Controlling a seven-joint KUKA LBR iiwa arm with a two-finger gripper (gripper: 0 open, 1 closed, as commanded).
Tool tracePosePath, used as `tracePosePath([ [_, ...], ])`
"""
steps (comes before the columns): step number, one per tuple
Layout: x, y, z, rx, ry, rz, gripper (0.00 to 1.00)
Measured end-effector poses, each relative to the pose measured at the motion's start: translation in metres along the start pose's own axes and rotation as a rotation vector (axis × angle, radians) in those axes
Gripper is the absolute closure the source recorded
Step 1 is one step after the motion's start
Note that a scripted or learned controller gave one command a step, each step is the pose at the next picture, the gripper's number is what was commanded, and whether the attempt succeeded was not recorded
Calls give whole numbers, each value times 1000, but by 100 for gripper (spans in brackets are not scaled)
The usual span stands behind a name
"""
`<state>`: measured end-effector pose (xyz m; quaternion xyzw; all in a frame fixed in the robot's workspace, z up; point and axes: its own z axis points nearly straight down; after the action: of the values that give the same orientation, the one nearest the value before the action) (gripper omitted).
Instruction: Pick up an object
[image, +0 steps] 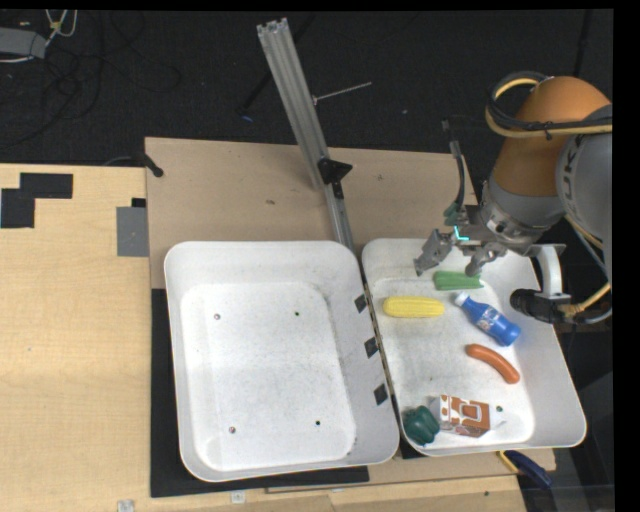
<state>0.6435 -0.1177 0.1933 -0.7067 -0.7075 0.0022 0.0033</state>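
Observation:
My gripper hangs over the far end of the right bin, its two fingers spread open with nothing between them. A green block lies just below the fingers. Near it lie a yellow corn cob, a blue bottle and an orange sausage. At the bin's near end sit a brown and white carton and a dark green object.
The left bin stands beside the right one, with black clips along the shared edge. A slanted metal rail rises behind the bins. The grey and orange arm fills the upper right.

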Motion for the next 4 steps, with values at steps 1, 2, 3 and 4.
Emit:
tracePosePath([
  [1, 0, 1, -3, -4, -1, -1, 0],
  [2, 5, -6, 44, 0, 0, 1, 0],
  [3, 7, -7, 98, 0, 0, 2, 0],
  [4, 5, -6, 84, -3, -1, 6, 100],
])
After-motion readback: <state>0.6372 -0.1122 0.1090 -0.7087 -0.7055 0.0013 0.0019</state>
